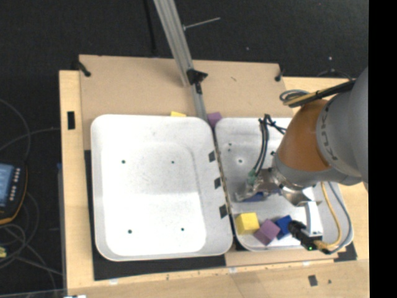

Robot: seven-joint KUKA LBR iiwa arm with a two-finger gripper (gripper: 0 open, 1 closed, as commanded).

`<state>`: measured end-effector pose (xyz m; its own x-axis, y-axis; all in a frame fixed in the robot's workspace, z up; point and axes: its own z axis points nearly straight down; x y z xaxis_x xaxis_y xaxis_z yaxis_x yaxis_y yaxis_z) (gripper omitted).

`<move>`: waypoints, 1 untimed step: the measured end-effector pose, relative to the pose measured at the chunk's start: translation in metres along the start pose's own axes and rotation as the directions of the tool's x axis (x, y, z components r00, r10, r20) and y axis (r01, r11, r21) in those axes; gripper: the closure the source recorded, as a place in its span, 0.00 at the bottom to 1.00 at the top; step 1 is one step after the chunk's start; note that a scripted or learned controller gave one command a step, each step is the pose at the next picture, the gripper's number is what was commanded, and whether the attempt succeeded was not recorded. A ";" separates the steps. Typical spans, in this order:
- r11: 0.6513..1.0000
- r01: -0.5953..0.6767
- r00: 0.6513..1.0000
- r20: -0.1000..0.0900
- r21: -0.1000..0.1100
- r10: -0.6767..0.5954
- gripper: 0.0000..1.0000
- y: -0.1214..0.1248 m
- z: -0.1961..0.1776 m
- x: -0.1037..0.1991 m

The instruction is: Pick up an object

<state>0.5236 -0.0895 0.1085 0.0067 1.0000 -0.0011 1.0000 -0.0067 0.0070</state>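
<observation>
1. Nearest the camera, the tan bench (155,277) is seen, on which two shallow white bins are set side by side.
2. At the near end of the right bin (239,138), three blocks are grouped: a yellow block (247,222) towards the left wall, a purple block (268,231) just beside it, and a blue block (283,224) touching the purple one on its right.
3. Just beyond these blocks, the tool (254,188) is lowered into the middle of the right bin. Whether it is open or closed cannot be told.
4. A blue thing (251,196) is partly hidden directly under the tool; whether it is gripped cannot be told.
5. The arm (304,148), grey with an orange band, is brought in from the right and covers much of the right bin.
6. The left bin (149,185) is shown with its white floor, marked by a few dark dots.
7. Behind the bins, a small yellow piece (178,113) is seen at the far rim of the left bin, and a second purple block (214,118) lies on the bench where the two bins meet.
8. Farthest away, a slanted metal pole (177,36) is seen reaching down towards that second purple block.
</observation>
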 end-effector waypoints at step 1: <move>1.000 0.018 1.000 -0.004 -0.003 -0.018 1.00 0.042 -0.092 0.086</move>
<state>0.5651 -0.0039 0.2012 -0.0109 0.9999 0.0027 0.9999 0.0108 0.0099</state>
